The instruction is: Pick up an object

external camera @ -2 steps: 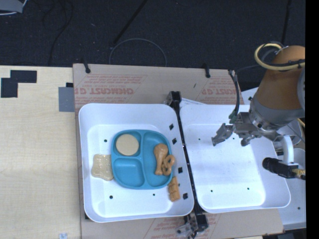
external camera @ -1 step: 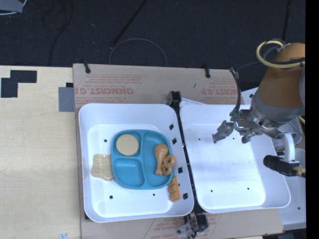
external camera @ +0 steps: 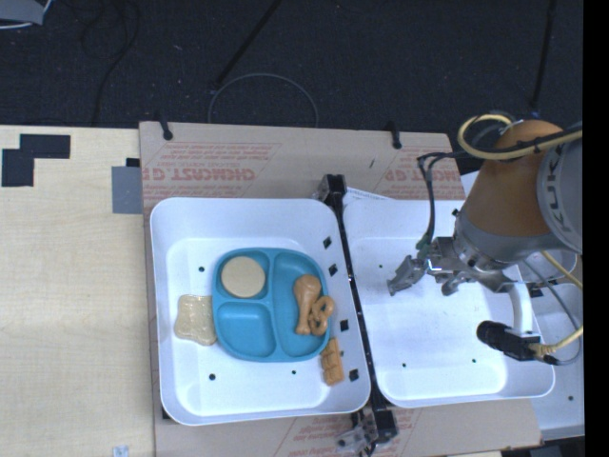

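My gripper hangs over the upper middle of the right bin, its two fingers spread apart with nothing between them. In the left bin lies a blue divided plate. A round tan biscuit rests in the plate's upper left section. A brown drumstick and a pretzel lie in its right section. A pale slice of toast sits on the bin floor left of the plate. Off the plate's lower right corner lies a small orange-brown piece.
A black divider runs between the two bins. Both bins stand on a cardboard sheet. The arm's orange and grey body covers the right bin's upper right part. A wooden bench top lies to the left.
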`<state>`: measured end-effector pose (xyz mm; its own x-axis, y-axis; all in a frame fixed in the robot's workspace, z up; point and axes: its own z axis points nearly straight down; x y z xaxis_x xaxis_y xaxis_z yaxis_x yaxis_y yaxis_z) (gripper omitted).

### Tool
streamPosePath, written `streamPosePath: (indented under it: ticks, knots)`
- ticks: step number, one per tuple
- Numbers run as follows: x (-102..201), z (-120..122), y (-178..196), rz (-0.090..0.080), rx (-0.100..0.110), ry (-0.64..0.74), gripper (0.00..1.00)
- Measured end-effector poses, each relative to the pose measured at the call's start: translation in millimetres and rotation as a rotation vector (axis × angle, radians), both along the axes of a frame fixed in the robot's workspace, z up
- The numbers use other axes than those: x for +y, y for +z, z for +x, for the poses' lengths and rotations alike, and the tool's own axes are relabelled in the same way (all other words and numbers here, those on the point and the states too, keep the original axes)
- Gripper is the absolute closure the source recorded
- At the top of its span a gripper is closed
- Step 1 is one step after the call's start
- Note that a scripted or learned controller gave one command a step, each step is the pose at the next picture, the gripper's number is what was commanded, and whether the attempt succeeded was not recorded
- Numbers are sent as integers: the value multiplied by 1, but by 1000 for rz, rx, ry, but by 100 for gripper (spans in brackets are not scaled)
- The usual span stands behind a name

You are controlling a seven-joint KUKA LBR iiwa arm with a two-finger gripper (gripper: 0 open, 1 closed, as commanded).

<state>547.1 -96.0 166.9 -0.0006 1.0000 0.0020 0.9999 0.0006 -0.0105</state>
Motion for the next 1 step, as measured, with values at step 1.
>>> streamPosePath:
  ticks: [1]
  knots:
    - [-5,7,-55,-1,-2,-1,0]
